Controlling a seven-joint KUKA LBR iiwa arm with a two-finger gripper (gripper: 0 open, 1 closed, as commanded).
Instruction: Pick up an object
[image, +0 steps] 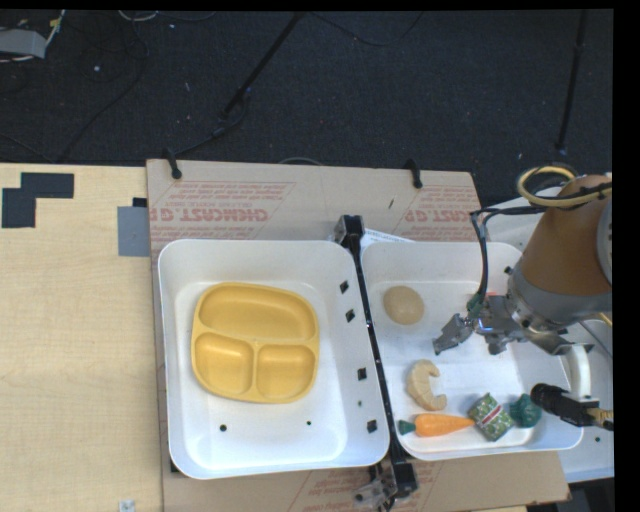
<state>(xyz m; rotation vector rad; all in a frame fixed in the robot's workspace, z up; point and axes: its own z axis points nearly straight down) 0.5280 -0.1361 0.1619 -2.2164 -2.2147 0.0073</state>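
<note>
The right bin (440, 258) holds a round beige bun (404, 304), a pale croissant-shaped piece (427, 385), an orange carrot (442, 425), a green patterned block (490, 416) and a dark green piece (525, 410). My gripper (473, 338) hangs over the middle right of this bin, to the right of the bun and above the croissant piece. Its two fingers (449, 336) stand apart, open, with nothing between them.
The left bin (180, 400) holds a yellow divided plate (256, 340). A black divider (362, 330) runs between the two bins. The carrot, block and dark green piece lie along the right bin's near wall. The grey and orange arm (565, 260) covers the bin's right side.
</note>
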